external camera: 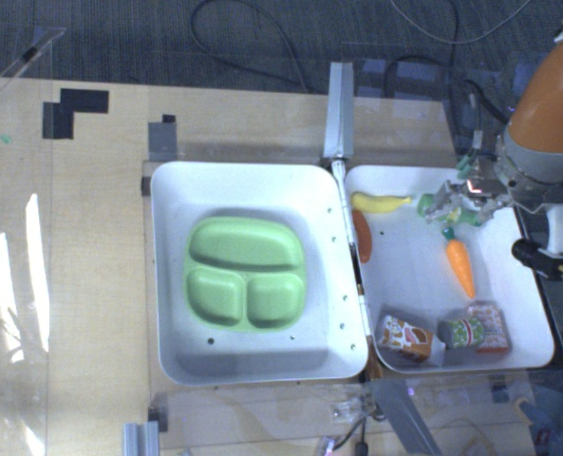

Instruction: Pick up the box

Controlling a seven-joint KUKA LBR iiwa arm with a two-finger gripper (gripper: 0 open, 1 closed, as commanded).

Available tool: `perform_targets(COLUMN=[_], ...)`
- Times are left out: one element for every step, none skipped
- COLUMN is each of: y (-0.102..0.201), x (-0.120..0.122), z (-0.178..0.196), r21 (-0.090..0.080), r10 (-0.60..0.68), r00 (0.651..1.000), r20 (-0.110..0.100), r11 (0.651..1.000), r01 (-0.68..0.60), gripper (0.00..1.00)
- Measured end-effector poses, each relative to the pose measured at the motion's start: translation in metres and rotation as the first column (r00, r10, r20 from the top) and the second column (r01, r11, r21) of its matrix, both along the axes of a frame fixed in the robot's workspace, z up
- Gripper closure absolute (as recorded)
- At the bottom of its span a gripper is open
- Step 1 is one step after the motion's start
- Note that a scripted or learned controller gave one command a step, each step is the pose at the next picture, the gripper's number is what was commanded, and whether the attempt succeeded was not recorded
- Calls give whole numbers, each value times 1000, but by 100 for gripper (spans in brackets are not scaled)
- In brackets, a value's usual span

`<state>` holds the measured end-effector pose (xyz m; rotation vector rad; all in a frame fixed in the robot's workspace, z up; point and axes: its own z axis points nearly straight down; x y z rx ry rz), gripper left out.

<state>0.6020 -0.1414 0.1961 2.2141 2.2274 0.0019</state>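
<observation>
The left bin (167, 255) holds a tray (247, 272) at its middle, and the right bin (518, 283) sits just beside it, their near walls touching. In the right bin, taking the carrot (460, 266) as landmark: the banana (381, 201) lies behind and to its left, the sausage (362, 235) lies to its left along the bin's left wall, the gripper (457, 202) hangs just behind it, and the arm (547, 122) rises behind and to its right. Before the carrot, at the bin's front wall, the box (404, 338) lies to the left and a can (473, 330) just beside it to the right.
</observation>
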Motion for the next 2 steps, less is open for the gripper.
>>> perform_targets(y=[94,108], x=[23,-56], z=[-11,-12], r21=[0,0], r10=[97,196], r00=[995,981], r20=[2,1], r11=[995,981], r01=[-97,-196], gripper=[0,0])
